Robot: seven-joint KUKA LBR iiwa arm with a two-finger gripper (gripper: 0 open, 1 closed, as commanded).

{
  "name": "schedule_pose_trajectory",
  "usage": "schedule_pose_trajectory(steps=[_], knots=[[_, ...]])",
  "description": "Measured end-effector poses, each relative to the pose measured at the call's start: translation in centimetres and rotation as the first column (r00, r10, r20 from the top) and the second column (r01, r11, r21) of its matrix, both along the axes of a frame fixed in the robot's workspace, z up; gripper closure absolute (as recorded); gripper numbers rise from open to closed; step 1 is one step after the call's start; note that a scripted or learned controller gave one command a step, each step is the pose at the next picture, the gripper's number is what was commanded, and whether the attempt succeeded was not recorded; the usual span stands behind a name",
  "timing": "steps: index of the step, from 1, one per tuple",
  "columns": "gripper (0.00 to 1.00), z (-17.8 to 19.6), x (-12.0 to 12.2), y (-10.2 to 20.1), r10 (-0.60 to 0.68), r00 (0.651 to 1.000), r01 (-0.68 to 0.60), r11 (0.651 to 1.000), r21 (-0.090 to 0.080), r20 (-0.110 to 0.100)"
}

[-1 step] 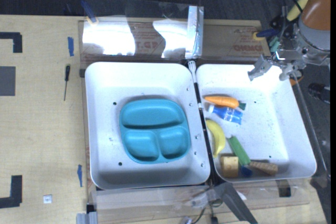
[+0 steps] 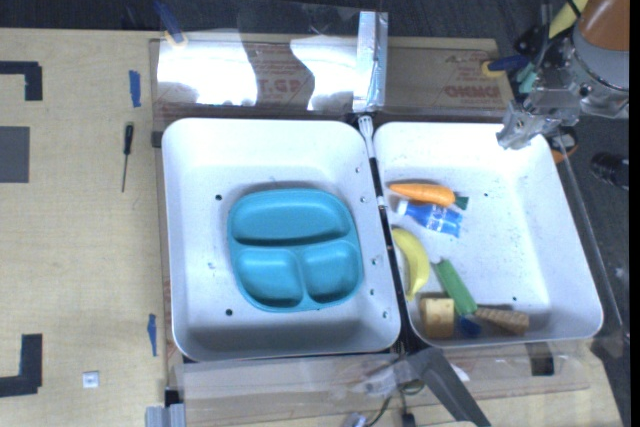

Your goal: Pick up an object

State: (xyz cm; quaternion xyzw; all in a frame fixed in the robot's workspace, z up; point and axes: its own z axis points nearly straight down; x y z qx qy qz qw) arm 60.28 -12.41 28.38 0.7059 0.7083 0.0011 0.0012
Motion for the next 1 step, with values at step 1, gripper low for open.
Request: schedule_pose_trajectory(steps=[1], knots=[[1.00, -16.70, -5.71, 1.64, 0.239, 0.971, -0.239, 0.971, 0.004, -0.012]])
